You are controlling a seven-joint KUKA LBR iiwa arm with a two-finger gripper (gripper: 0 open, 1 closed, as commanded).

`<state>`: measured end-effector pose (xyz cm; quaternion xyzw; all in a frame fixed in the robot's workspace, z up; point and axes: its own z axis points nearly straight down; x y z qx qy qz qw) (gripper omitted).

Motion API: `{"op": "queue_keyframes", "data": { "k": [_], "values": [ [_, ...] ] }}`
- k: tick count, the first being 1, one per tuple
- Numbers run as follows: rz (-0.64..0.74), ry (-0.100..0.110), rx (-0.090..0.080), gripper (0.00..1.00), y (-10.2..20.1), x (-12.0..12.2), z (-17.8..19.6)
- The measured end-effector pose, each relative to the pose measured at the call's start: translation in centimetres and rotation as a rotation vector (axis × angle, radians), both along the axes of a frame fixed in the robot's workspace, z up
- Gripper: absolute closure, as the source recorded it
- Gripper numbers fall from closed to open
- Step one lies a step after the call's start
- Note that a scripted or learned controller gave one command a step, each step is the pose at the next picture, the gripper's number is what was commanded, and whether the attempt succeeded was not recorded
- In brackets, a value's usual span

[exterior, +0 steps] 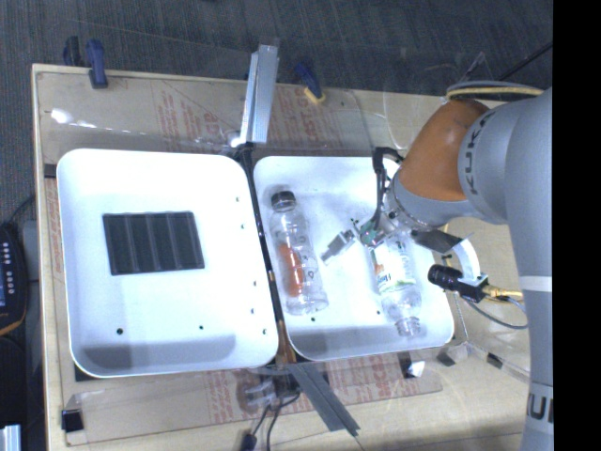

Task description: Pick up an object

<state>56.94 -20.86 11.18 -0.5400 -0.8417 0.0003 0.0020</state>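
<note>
The arm (470,158) bends down into the right bin (319,346), wrist over a bottle (396,285).

Black ribbed rectangular mat (153,242) lies in shallow white left bin (75,252), well left of jaws. Upright silver metal bar (259,92) and blue clamp (96,64) up-left of jaws.

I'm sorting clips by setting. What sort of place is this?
Most likely a robotics lab test bench, not a home or shop. A grey robot arm reaches over two white bins on a plywood bench fitted with clamps, and loose cables run beside them. Plastic bottles serve as test objects.
</note>
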Motion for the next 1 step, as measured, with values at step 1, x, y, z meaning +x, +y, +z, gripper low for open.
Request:
{"op": "queue_keyframes", "data": {
  "k": [1],
  "values": [
    [-0.028,-0.005,-0.002,0.0,-0.27,-1.76,8.09]
  ]
}}
